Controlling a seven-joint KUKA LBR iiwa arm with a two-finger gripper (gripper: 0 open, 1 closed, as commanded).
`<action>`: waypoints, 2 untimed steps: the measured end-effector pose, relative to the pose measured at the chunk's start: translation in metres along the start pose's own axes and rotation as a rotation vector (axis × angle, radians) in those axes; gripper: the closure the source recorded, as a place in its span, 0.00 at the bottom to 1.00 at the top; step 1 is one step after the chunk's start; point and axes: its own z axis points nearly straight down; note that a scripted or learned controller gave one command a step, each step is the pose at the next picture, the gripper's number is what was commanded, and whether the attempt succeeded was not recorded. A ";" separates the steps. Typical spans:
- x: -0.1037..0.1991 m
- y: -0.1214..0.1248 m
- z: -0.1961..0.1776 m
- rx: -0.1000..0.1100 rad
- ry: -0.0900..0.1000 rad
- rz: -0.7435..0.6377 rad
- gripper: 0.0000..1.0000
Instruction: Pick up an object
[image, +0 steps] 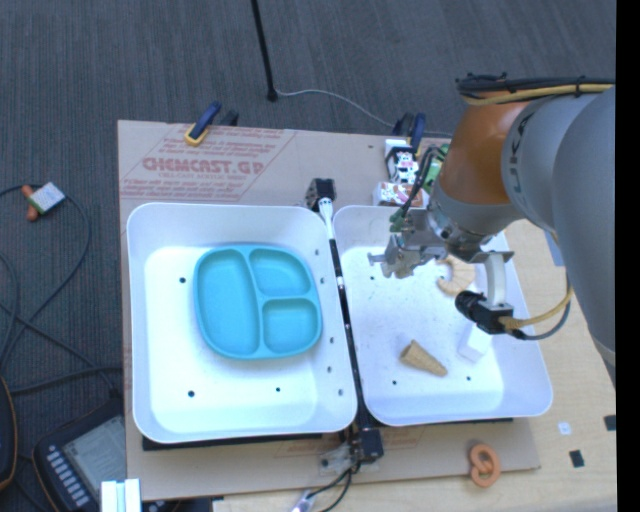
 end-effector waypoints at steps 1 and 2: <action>0.036 -0.064 0.001 0.004 0.000 0.001 1.00; 0.020 -0.051 0.001 0.004 0.000 0.002 1.00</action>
